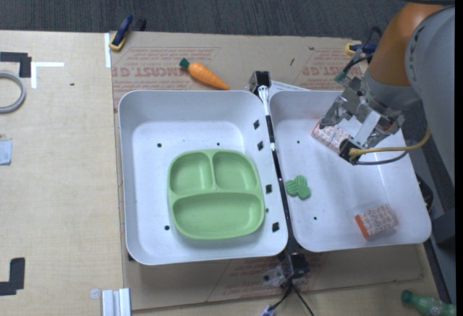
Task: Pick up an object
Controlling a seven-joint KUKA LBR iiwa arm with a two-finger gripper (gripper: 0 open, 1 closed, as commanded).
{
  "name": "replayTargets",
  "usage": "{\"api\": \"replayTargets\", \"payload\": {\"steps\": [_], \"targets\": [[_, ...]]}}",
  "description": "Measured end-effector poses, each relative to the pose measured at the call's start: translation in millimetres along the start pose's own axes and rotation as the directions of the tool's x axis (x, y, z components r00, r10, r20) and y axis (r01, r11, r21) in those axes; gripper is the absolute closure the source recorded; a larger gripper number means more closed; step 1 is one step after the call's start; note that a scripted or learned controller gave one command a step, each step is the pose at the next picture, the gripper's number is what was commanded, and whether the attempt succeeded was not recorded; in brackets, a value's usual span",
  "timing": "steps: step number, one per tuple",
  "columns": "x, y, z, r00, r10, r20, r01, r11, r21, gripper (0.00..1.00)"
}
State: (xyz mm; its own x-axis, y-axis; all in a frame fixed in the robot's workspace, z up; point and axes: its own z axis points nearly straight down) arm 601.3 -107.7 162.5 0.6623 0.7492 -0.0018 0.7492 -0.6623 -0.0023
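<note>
Grey KUKA arm (434,40) with orange band and cabled end effector.

The arm's casing was smooth, rounded and light grey, with a broad orange band (401,43) set above the wrist. Below the band sat a grey metallic wrist assembly of angular plates and brackets, darker in its recesses. The end effector (349,135) was built of silver and black parts. A yellowish cable (387,153) looped out from beside it, a second pale cable ran across the top of the orange band, and thin blue and yellow wires showed at the wrist's upper edge.
</note>
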Motion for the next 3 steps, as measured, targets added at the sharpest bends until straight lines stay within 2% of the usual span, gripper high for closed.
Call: {"api": "replayTargets", "payload": {"steps": [1,2,3], "targets": [[12,-10,71,0.997,-0.080,0.000,0.080,0.997,0.000,0.00],[-4,-18,71,0.934,-0.356,0.000,0.356,0.934,0.000,0.00],[-82,-35,16,0.978,-0.211,-0.001,0.211,0.978,-0.001,0.00]]}}
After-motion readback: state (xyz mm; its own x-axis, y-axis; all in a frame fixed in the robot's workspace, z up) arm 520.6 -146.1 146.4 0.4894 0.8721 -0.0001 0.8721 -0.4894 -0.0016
